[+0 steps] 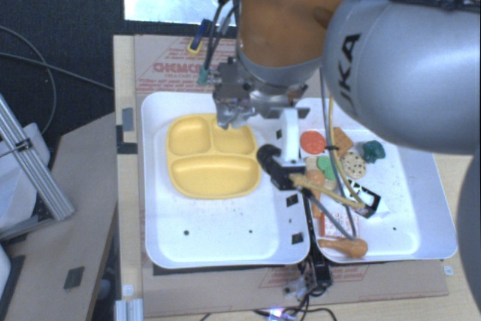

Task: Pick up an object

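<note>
My gripper (229, 115) hangs low over the left bin (218, 244), right at the far edge of a yellow divided plate (213, 175). It sits above the ridge between the plate's two small back compartments. Nothing shows between the gripper and the plate. The big orange and grey wrist hides the bin's back rim. The right bin (421, 229) holds a cluster of small toys: a red-orange disc (312, 140), a green piece (328, 166), a teal lump (373, 152), a pale speckled round (353, 164) and a brown spoon-like piece (344, 245).
The toys crowd the right bin's left half, near the wall shared by the two bins. Bare white floor lies in front of the yellow plate and at the right bin's right side. A cardboard sheet (161, 64) lies under both bins.
</note>
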Tool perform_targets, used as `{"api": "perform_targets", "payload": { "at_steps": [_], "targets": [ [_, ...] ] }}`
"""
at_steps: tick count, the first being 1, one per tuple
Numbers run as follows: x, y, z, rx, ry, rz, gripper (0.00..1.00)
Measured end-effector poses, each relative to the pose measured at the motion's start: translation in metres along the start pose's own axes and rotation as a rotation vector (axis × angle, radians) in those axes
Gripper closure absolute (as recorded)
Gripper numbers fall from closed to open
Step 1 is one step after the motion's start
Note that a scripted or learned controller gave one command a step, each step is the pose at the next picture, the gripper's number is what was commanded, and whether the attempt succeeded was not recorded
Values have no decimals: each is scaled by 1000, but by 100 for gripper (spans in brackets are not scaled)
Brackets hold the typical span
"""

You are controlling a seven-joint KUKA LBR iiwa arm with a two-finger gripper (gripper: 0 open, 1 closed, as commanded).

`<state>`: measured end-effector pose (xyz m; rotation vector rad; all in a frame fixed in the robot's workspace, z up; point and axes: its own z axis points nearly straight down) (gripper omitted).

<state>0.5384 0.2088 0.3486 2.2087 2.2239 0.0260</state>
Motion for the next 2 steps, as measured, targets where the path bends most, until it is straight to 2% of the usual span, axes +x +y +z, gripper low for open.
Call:
{"api": "perform_targets", "payload": {
  "at_steps": [1,2],
  "targets": [
    [11,-14,181,29,-10,5,100],
    [1,37,187,13,-6,8,100]
  ]
}}
